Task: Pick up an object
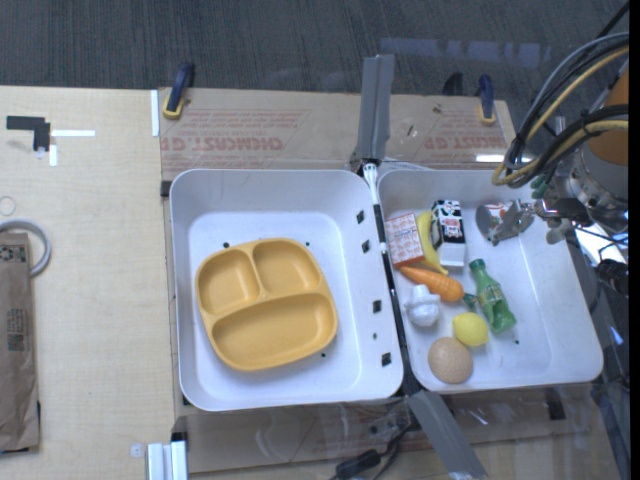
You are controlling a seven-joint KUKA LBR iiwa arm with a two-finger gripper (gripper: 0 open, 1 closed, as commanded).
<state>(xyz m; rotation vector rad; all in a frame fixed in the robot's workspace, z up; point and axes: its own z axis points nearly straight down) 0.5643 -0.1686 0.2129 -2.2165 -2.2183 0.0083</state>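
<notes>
Starting far left of the pincer [500,220], a yellow tray [266,304] lies in the left bin [190,268], while the right bin [560,298] holds a carton [401,236], banana [429,243], carrot [432,280], egg [450,359], lemon [470,329] and green bottle [491,295] below-left of it. Nearest and just below, the bottle looks light, stiff and slippery; I'd grip across its body. Whether the pincer is spread or pressed together, I cannot tell.
</notes>
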